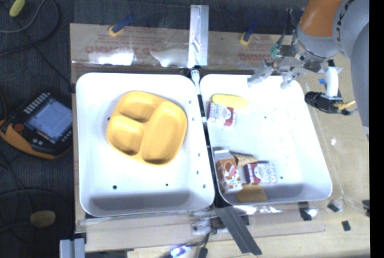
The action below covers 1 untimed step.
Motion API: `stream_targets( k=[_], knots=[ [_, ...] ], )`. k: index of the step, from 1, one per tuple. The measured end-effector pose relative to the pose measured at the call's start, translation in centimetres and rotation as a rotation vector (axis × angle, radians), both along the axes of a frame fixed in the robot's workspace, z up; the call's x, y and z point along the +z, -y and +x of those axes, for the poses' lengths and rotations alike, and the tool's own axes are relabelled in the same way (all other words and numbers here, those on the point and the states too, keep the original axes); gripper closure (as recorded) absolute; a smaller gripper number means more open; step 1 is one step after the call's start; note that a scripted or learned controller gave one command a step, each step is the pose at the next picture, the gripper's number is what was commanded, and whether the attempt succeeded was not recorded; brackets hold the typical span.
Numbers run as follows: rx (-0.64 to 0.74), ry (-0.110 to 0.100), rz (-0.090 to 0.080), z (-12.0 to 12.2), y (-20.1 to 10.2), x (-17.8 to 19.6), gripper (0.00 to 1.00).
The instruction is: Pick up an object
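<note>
1. Camera view: the arm (pixel 327 8), grey with an orange band, reaches in from the right. The gripper (pixel 271 77) hangs over the far rim of the right bin (pixel 312 149).
2. Gripper state: two pale fingers (pixel 259 78) splay apart, spread wide; nothing sits between them.
3. Nearest item: a yellow oblong block (pixel 228 101) lies in the right bin, just left of and nearer the camera than the gripper, not touching it.
4. Touching that block's near side is a small white and red packet (pixel 220 113), against the bin's left wall.
5. Well toward the camera from the gripper, at the bin's near end: a brown snack packet (pixel 228 174), a red and white packet (pixel 260 172) beside it, and a tan flat piece (pixel 252 193) at the near wall.
6. Left bin (pixel 96 191), far left of the gripper: a large yellow three-compartment tray (pixel 146 126), turned upside down.
7. Off the bench, far left: an orange-edged pendant (pixel 37 128) on the floor.
</note>
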State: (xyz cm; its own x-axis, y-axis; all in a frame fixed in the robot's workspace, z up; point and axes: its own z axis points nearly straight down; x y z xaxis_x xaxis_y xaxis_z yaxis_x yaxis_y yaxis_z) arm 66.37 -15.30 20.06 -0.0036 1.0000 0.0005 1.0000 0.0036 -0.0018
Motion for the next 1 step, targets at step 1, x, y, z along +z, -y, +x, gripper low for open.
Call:
stream_targets(
  k=[1],
  knots=[
    [0.194,-0.001,-0.001,0.48,-3.98,-9.79,0.0]
  ],
)
